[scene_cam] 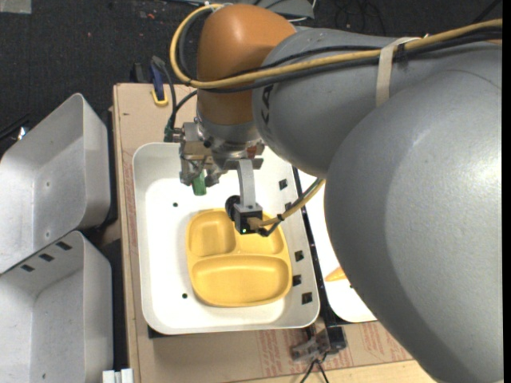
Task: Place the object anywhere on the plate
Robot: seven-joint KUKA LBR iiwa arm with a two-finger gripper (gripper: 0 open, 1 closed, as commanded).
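My jaws hang over the far part of the left white bin [152, 294], pointing down and clenched on a small green object [199, 187] that shows between their tips. The object sits above the bare bin floor, just beyond the far left corner of the yellow plate [239, 282] and not over it. I cannot tell whether the object touches the floor. The plate lies flat in the near half of the same bin, with two small compartments on its far side and one wide compartment on its near side. My arm covers most of the right bin [351, 306]. Both bins rest on the pale counter [124, 134].
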